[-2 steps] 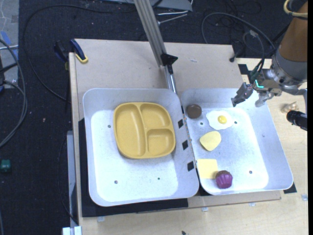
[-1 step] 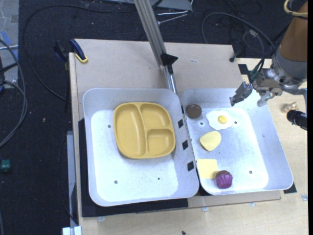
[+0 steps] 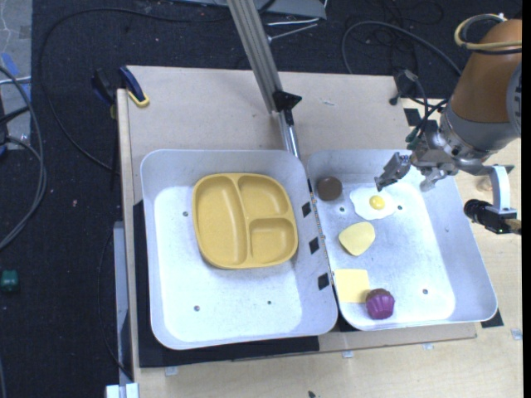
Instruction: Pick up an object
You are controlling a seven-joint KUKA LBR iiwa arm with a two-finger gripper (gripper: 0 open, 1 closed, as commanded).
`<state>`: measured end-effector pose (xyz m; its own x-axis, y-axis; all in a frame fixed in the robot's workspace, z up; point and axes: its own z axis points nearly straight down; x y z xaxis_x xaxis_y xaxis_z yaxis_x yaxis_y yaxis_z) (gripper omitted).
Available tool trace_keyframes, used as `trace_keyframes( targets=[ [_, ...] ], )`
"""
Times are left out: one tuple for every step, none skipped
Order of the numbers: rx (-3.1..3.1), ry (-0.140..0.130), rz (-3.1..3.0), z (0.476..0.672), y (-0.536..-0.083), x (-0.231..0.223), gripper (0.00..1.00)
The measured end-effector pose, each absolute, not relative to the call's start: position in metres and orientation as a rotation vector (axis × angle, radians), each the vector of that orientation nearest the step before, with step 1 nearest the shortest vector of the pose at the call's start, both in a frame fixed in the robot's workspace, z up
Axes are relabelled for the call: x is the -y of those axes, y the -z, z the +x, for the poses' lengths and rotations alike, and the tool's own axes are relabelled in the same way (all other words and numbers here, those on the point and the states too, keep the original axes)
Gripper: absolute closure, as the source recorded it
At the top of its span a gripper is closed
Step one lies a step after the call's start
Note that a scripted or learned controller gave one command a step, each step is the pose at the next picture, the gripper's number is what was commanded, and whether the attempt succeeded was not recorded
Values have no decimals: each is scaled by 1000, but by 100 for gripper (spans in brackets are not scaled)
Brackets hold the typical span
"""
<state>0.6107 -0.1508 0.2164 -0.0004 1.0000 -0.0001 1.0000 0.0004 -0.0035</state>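
The right bin holds several toy foods: a fried egg, a brown round piece, a pale yellow wedge, a yellow square slice and a purple grape cluster. My gripper hangs over the bin's far edge, just up and right of the fried egg. Its fingers stand open with nothing between them.
A yellow divided plate lies in the left bin. A slanted metal pole comes down to the gap between the bins at the back. Cables run across the dark floor behind the bench.
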Motion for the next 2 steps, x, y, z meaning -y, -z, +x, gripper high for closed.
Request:
trace_keyframes(
  targets=[
    [2222, -5, -2215, 614, -160, 141, 0],
    [2220, -5, -2216, 608, -103, 131, 0]
  ],
)
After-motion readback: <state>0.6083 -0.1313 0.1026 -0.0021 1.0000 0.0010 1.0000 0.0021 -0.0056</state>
